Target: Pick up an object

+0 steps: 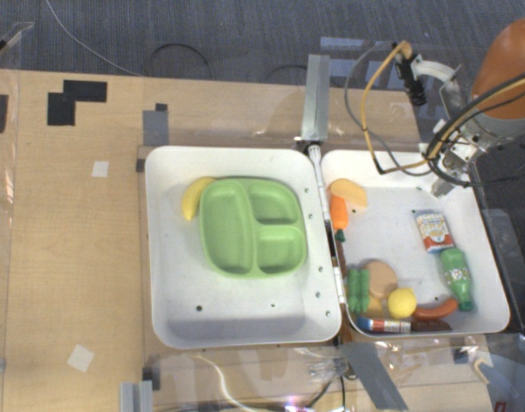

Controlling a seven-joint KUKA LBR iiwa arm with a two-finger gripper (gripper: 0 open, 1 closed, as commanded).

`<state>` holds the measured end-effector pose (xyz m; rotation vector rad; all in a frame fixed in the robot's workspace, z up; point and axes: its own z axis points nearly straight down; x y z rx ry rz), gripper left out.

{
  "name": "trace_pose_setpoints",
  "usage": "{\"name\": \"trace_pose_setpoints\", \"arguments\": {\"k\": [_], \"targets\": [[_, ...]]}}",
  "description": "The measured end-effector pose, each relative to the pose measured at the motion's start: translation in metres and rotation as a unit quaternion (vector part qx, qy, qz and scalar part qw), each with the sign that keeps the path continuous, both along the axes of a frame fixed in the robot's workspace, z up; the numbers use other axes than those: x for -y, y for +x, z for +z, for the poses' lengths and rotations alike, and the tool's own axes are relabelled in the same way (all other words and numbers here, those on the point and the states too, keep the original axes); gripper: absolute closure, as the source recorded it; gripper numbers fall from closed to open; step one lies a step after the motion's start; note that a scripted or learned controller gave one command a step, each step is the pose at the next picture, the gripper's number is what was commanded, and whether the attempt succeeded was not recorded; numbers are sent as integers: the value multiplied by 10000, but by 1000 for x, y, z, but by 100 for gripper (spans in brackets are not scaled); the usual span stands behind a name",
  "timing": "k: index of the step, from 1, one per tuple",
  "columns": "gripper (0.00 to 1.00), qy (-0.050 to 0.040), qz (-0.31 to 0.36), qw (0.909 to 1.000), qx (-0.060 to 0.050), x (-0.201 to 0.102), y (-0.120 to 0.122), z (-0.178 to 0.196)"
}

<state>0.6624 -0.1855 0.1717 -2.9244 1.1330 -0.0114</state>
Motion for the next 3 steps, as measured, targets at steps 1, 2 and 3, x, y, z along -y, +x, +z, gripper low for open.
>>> {"name": "trace_pose_setpoints", "arguments": {"k": [1, 2, 3], "targets": [[100, -8, -84, 10000, 41, -39, 9, 103], [100, 13, 102, 9999, -16, -82, 8, 99], [100, -8, 90, 10000, -8, -71, -83, 115]]}}
